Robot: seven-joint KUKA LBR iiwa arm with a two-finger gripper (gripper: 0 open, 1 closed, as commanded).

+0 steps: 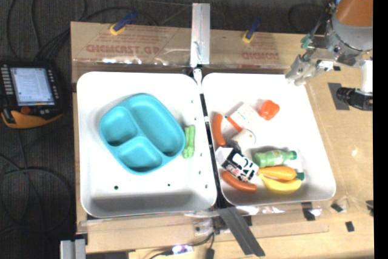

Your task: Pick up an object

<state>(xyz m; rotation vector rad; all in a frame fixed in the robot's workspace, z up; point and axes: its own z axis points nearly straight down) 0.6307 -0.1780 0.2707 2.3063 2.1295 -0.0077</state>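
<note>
My gripper hangs above the far right corner of the right bin, with its fingers slightly apart and nothing between them. Below it in the right bin lie an orange piece, a white carton, a red sausage, a green bottle, a black and white packet, a yellow banana, an orange carrot-like piece and a red pepper. All of these lie apart from the gripper.
The left bin holds a blue divided plate and a green pod by the divider. A tablet lies left of the bench. Clamps hold cardboard at the back.
</note>
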